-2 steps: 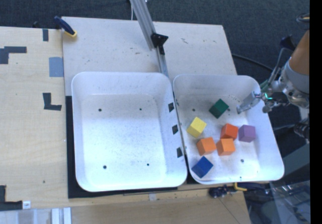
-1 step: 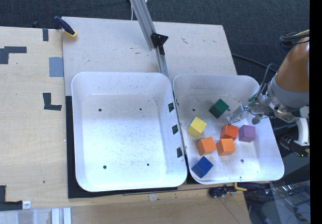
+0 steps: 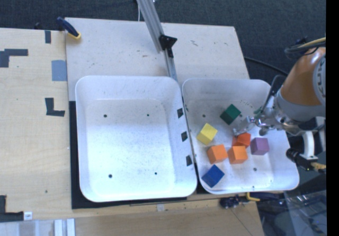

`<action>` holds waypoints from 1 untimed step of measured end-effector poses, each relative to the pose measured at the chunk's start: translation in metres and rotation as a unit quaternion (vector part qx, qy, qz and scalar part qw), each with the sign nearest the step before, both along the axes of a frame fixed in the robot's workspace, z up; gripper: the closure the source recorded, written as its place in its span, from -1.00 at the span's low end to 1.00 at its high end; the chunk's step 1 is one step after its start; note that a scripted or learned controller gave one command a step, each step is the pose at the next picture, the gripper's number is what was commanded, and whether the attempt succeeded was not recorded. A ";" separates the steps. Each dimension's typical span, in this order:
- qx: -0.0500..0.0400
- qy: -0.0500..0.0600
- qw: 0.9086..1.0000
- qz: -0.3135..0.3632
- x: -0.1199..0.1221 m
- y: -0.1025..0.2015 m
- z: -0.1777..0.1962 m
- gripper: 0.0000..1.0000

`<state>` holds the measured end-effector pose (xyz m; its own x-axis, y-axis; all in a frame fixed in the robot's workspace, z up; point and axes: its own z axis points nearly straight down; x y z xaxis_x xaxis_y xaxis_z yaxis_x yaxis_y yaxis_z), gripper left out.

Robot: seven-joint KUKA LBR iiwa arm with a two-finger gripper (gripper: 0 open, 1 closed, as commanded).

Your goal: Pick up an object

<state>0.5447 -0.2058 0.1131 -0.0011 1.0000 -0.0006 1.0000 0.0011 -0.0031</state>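
The red-orange cube (image 3: pixel 243 139) nearest the gripper (image 3: pixel 248 124) is taken as the likely target; it lies in the right bin (image 3: pixel 222 87), right of centre, just below the gripper tip. It is judged to be a small, light, rigid block with flat faces and sharp edges, probably painted wood or foam, not fragile and only mildly slippery. A hold across two opposite flat faces is advised, the fingers being set square to the faces so that the cube is not twisted out.

Little room is left around it: an orange cube (image 3: pixel 238 154) lies touching or just below it, a purple cube (image 3: pixel 259 146) just to its right, and a second orange cube (image 3: pixel 216 153) near on the lower left. The face toward the purple cube may be hard to reach without a neighbour being pushed.

Further off, a green cube (image 3: pixel 230 114) is seen toward the upper middle of the bin, a yellow cube (image 3: pixel 207 133) to the left, and a blue cube (image 3: pixel 213 175) near the front wall.

Whether the gripper is released or clenched cannot be told; nothing is clearly seen to be held. The left bin (image 3: pixel 85 92) sits alongside on the bench (image 3: pixel 32 123).
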 end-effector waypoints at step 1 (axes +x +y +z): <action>0.000 -0.004 1.000 0.000 0.003 0.001 -0.017 -1.00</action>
<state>0.5478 -0.2050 0.0956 -0.0012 1.0000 0.0002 1.0000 0.0012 0.0056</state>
